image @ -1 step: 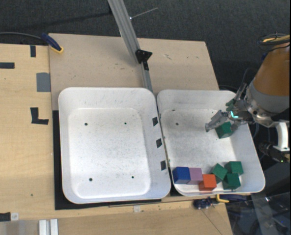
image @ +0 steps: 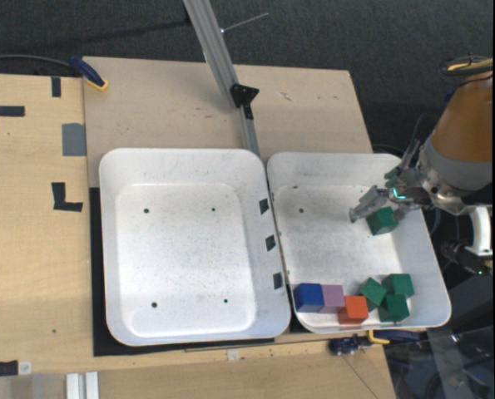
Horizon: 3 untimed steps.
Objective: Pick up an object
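Jaws (image: 382, 208) over the right bin (image: 330, 169), a green block (image: 383, 221) right at their tips.

I can't tell if the jaws are clamped on that block or just resting above it; it sits in the far-right part of the bin, near the right wall. Risk as I see it: a shallow or off-centre grip lets it slip on lift, and the wall leaves little room. Other blocks – blue (image: 309, 296), purple (image: 333, 297), orange (image: 355, 308), two green (image: 394, 296) – cluster at the near edge, well apart. Left bin (image: 180, 169) is out of the way.

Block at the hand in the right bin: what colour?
Green block, at the hand; camera view shows it.
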{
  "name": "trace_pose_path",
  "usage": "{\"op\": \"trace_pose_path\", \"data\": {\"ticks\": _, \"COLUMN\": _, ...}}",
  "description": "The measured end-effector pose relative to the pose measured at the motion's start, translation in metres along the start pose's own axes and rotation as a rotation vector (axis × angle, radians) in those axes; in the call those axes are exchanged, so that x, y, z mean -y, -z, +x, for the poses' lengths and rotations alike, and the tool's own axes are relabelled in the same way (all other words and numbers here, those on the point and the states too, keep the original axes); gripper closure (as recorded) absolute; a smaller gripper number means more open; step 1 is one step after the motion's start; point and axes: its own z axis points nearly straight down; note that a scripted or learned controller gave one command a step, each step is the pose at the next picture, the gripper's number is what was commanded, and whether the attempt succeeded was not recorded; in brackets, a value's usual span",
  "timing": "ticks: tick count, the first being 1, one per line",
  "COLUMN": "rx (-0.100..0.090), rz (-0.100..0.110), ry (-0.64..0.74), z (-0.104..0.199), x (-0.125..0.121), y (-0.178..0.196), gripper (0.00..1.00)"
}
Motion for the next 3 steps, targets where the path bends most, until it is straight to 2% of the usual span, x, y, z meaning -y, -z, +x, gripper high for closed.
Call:
{"op": "trace_pose_path", "data": {"ticks": 1, "rx": 0.001, "rz": 0.004, "ry": -0.002, "z": -0.007, "x": -0.003, "y": -0.048, "gripper": 0.00}}
{"op": "trace_pose_path", "data": {"ticks": 2, "rx": 0.000, "rz": 0.006, "ry": -0.001, "z": 0.003, "x": 0.002, "y": -0.106, "gripper": 0.00}}
{"op": "trace_pose_path", "data": {"ticks": 3, "rx": 0.001, "rz": 0.003, "ry": -0.001, "z": 0.003, "x": 0.003, "y": -0.125, "gripper": 0.00}}
